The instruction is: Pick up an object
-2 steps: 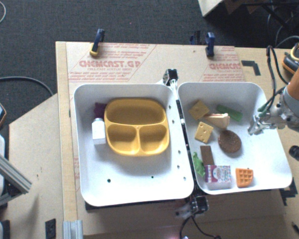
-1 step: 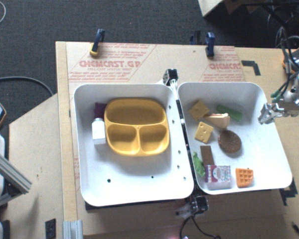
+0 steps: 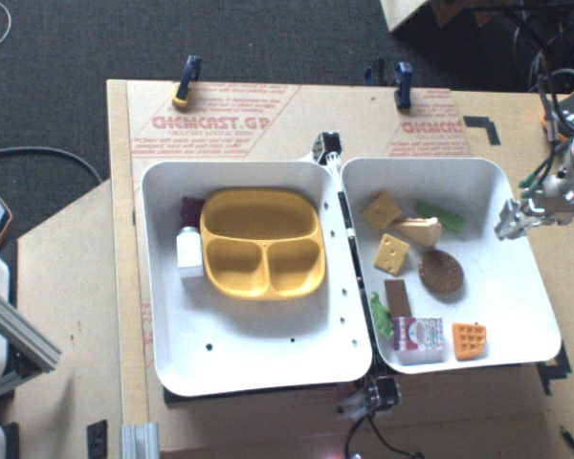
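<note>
- At the right bin's (image 3: 517, 285) three o'clock rim, the gripper (image 3: 513, 220) is hovering; whether it is clenched or released, I cannot tell.
- Toy foods, including a waffle (image 3: 469, 339), are lying inside.

The left bin (image 3: 163, 256) has open floor along its near side, in front of the yellow divided plate (image 3: 263, 243), which fills its middle. A small white bottle (image 3: 189, 251) stands against the plate's left edge. The right bin (image 3: 526, 275) is crowded on its left half by toy foods; its right side lies bare.
</note>
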{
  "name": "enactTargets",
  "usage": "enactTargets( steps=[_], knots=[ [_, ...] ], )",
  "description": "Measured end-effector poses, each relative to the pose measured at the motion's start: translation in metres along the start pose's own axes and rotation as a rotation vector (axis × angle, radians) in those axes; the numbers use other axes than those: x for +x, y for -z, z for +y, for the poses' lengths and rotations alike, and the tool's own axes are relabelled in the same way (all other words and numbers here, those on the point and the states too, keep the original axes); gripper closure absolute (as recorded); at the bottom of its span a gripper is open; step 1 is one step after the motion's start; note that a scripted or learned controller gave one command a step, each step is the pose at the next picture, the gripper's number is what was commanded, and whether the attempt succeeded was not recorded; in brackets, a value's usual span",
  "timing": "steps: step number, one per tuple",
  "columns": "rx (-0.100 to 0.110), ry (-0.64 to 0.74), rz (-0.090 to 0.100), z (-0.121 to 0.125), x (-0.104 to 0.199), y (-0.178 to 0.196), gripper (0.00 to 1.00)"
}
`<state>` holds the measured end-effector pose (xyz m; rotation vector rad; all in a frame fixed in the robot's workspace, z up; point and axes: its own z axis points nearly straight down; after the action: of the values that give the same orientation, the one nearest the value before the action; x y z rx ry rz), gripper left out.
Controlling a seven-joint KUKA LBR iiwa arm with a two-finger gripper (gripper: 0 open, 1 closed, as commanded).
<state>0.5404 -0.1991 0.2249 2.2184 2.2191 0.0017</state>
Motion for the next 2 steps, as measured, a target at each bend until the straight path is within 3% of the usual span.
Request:
enactTargets(
  steps=[2],
  knots=[
    [0.005,0.006,0.004,0.027,0.099,-0.013,1.00]
  ],
)
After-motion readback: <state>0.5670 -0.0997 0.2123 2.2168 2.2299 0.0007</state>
